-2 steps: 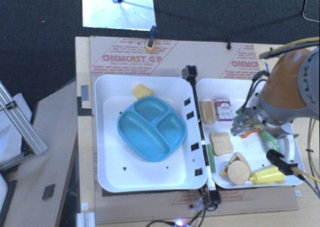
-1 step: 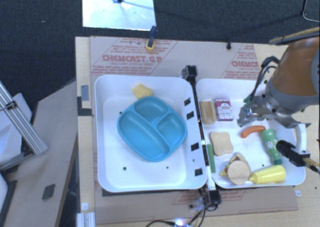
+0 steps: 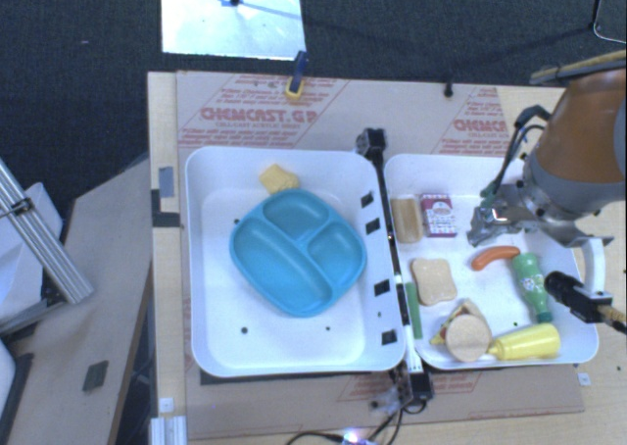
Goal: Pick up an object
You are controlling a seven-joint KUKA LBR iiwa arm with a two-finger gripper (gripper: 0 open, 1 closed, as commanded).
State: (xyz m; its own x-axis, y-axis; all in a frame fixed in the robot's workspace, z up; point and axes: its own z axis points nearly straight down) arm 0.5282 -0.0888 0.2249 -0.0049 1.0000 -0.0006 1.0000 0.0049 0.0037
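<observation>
Along the bottom of the right-hand bin, nearest the camera, lie a yellow bottle and a round bun with a wedge of sandwich tucked against it. Just above them are a slice of bread, a green bottle pointing down the frame, and an orange sausage. Farther back sit a tan block and a small red packet, side by side.

At mid-right of the frame the gripper hangs over this bin, just above the sausage and right of the red packet, at the end of the grey arm with its orange band. Its metal tip is a blur of bright parts; whether it is open or closed cannot be told, and nothing can be seen held in it.

Across the divider, the left-hand bin holds a blue sectioned plate with a small yellow piece at its upper edge.

By the look of it, the step in hand is the approach: the arm is placed over the cluttered bin but no object is lifted. The sausage, lying free just below the tip, seems the likeliest target. The next move calls for a short drop straight onto it, lined up across its narrow width and clear of the green bottle close beside it.
</observation>
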